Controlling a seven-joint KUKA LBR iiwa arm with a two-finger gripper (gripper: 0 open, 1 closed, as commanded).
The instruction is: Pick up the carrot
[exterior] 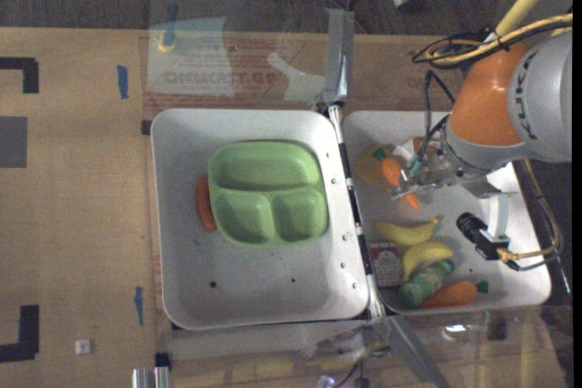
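I take the carrot [452, 293] to be the orange tapered piece with a green tip. It lies well to the right of the green tray [268, 193] and lower in the view, in the right bin [538, 286] by its near rim. It lies flat and touches a green bottle [426, 283] on the side nearer the tray. The bananas [411, 233] sit between it and the gripper [411, 186].

The gripper hangs to the right of the tray at about the tray's own height, above a small orange piece [389, 170]. From this slant I cannot tell whether it is apart or together, or whether anything is in it.

Another orange-red piece [205, 203] rests against the tray's left side in the left bin [264, 291]. It shows no green, so I doubt it is my target.

The carrot looks like a light, stiff plastic toy, and I judge it smooth and likely to roll or squirt out. I would take it across its thick middle, away from the taper, and come in from the side away from the bottle
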